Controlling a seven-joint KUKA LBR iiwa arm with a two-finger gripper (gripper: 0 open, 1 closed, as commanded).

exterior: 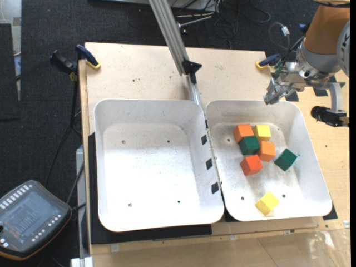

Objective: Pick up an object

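The gripper (272,97) hangs above the far rim of the right bin (311,149); I cannot tell its state, and no block is visible in it. Below it, in this bin, sit orange blocks (243,132), green blocks (250,145) and yellow blocks (263,131) clustered, one yellow block (267,203) apart. The left bin (105,149) lies beside.

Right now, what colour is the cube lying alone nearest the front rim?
Yellow cube, camera view.
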